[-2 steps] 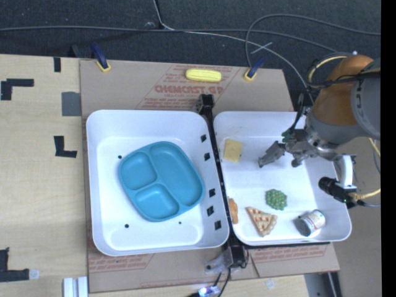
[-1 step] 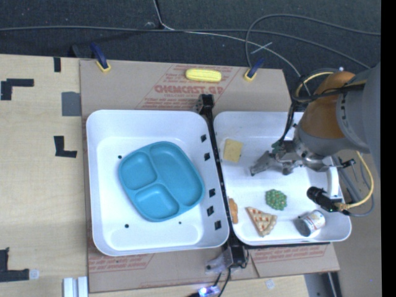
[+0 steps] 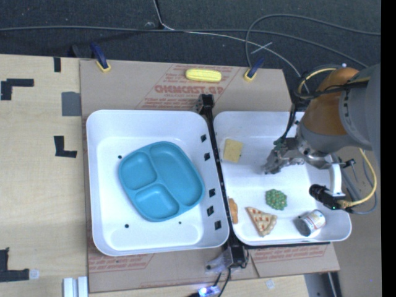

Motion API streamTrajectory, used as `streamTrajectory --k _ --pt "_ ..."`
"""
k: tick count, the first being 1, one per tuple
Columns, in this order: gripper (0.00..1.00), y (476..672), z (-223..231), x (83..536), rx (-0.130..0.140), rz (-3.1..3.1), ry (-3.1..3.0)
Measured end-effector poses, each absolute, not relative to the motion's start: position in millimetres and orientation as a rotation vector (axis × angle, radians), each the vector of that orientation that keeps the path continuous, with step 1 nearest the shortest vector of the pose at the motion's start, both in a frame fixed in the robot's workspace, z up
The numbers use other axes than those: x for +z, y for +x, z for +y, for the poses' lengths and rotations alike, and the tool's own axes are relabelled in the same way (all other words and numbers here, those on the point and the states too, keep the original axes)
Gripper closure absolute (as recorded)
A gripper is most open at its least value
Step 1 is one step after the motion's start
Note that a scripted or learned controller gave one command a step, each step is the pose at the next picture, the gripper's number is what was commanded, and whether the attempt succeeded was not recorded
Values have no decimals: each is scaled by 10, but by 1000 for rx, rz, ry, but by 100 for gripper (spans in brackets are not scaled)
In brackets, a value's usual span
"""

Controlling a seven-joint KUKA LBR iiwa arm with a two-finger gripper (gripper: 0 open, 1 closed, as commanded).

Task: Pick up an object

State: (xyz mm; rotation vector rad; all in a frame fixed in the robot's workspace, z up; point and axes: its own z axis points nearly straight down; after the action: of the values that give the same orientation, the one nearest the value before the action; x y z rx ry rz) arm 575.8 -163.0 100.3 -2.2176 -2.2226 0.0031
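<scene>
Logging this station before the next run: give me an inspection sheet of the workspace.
Surface: cardboard sheet on a wooden bench, bearing two white bins.
Job's things: right bin holds a yellow block, green broccoli, pizza slice, silver can and an orange piece at its left wall.
Clutter: blue divided plate in the left bin; yellow corn on the cardboard.
Grippers: gripper low in the right bin, nothing visibly held.
Cables: black cables behind the bench.
Surroundings: dark floor.

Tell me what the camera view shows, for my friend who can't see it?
A grey robot arm lowers its pincer into the right white bin, among toy foods: cheese, broccoli, pizza slice. The left bin holds a blue divided plate.
</scene>
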Motion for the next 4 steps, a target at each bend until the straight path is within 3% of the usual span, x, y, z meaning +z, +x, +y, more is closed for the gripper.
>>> streamTrajectory --k 3,4 --pt "100 5848 -1643 2593 -4 -2226 -2223" --pt "100 5884 -1132 2573 0 -2227 -2215"
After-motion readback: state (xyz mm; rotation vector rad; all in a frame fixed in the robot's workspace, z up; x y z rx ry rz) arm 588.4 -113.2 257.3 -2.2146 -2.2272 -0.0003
